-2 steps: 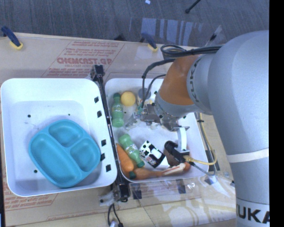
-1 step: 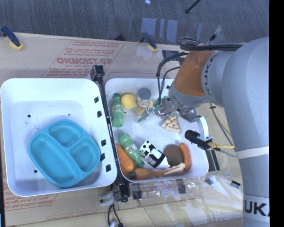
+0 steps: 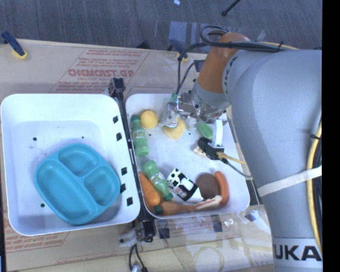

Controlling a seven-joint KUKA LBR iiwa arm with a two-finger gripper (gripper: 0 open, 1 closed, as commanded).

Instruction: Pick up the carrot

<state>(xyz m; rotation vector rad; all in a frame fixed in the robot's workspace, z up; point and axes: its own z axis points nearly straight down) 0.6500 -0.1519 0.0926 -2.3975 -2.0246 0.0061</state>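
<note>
The carrot [image 3: 149,191] is orange and lies at the near left corner of the right bin [image 3: 238,169], tight against the wall, beside a green bottle [image 3: 157,178]. My gripper [image 3: 172,119] hangs over the far part of that bin, just above a pale yellow piece [image 3: 175,131]. It is well away from the carrot, with nothing seen held in it. The grey arm with its orange band [image 3: 212,67] comes in from the right.
The right bin also holds a yellow lemon [image 3: 149,119], a second green bottle [image 3: 139,138], a black-and-white cow toy [image 3: 181,185], a brown lump [image 3: 207,184], a reddish sausage [image 3: 221,187] and a green piece [image 3: 204,130]. A blue divided plate [image 3: 76,181] lies in the left bin [image 3: 22,112].
</note>
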